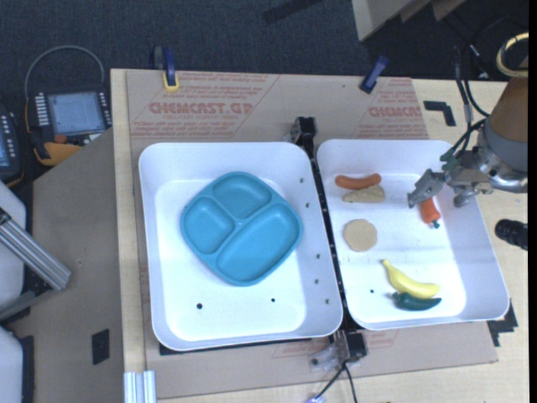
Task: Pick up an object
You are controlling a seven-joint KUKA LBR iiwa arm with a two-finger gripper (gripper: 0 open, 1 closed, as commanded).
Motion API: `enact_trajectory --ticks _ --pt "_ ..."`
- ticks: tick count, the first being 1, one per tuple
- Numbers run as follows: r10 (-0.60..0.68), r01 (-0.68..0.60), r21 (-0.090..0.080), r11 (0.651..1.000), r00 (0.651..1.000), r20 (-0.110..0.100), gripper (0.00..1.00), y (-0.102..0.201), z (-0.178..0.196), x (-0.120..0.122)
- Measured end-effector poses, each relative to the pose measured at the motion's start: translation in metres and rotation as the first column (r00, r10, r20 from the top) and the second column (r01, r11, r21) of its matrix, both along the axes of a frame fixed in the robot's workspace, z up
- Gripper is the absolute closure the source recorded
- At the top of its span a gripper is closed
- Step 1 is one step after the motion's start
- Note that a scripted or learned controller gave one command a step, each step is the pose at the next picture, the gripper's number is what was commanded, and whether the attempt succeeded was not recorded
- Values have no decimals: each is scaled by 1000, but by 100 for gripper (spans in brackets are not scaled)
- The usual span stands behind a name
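One small orange carrot (430, 213) beside the gripper (436, 190).

Left bin (168, 225): white, with a few small dark dots. Right bin (470, 275): white. Plate (242, 227): sky blue, plain. Sausage (358, 180): red-orange. Slice (364, 196): pale tan. Disc (361, 235): beige. Banana (409, 282): yellow. Pepper (417, 302): dark green. Carrot (430, 212): orange. Gripper (443, 186): grey metal. Desk (126, 141): tan board, red lettering. Clamp (170, 81): yellow. Floor (210, 15): dark blue.
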State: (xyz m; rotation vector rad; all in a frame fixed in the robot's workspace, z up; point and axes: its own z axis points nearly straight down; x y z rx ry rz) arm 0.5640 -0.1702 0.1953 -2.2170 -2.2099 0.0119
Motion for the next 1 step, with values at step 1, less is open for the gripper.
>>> enact_trajectory --ticks 1 --pt "3 -3 -3 1000 1000 13 0 0 7 3"
